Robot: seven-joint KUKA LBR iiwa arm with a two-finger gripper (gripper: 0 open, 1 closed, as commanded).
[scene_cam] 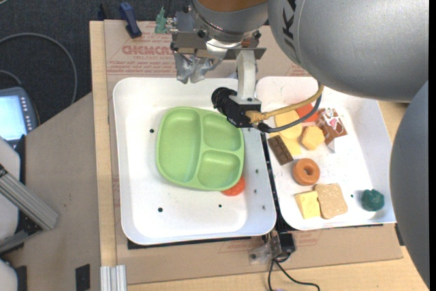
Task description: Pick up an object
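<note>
Two shallow white plastic bins are sitting side by side: the left bin (136,167) is holding a light green moulded plastic plate with three compartments (199,148), with an orange-red piece (234,188) peeking out from under its lower right edge. The right bin (381,146) is carrying a scatter of toy food: a brown ring doughnut (306,172), a tan toast square (332,200), yellow cheese-like blocks (308,204), a dark brown bar (279,149) and a small teal lump (372,200).

The gripper (195,68) is hanging over the upper middle of the frame, above the left bin's far wall. Whether it is open or closed cannot be told; nothing is visibly held.

Risks, as judged: it is hovering over bare rim, so descending here is likely closing on nothing. The wide plate is offering poor purchase, and a black cabled part (231,108) is dangling over the plate's upper right edge, possibly snagging.
</note>
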